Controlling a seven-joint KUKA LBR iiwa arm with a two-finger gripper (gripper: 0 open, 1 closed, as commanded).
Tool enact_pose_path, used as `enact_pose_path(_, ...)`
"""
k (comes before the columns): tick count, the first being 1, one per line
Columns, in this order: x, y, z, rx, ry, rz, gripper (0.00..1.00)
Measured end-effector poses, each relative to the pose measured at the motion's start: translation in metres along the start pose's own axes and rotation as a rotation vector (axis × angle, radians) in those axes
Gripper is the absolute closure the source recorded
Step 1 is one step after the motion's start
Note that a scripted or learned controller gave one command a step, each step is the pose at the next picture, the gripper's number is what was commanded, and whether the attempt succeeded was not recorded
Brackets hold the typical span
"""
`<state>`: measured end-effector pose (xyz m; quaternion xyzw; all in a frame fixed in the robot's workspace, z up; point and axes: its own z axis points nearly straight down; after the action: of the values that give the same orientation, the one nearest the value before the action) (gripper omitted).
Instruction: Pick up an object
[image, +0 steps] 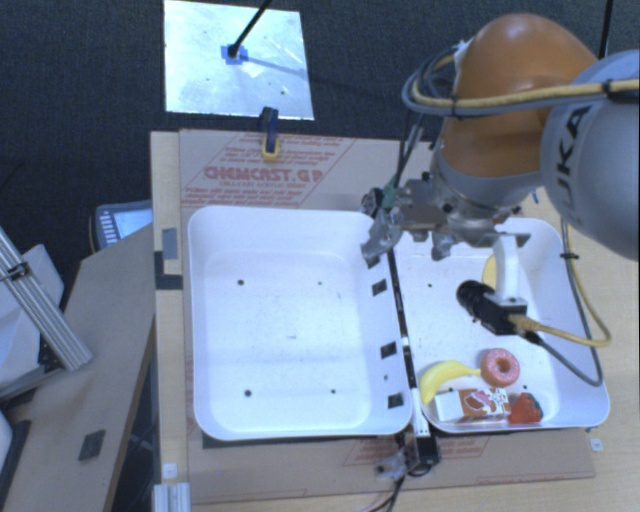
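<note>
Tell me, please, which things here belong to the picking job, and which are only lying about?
For the job:
gripper
right bin
banana
pink doughnut
red and white packet

Lying about:
lettered cardboard sheet
shiny sheet
yellow clip
metal rail

The left bin (290, 310) is offering open floor; banana (447, 376), donut (500, 367) and packet (487, 405) are crowding the right bin's (440, 305) near edge.

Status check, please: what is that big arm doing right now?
Gripper above the bins' shared edge, nothing seen in it. Donut, banana, red packet lie untouched in right bin, near corner. Nothing blocking them.
</note>
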<state>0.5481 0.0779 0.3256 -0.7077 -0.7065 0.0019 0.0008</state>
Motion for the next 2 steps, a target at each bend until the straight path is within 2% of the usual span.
enact_pose_path(1, -0.054, 0.016, 0.12, 0.007, -0.002, 0.003, 0.0)
enact_pose_path(2, -0.064, 0.087, 0.102, -0.012, 0.0, -0.006, 0.0)
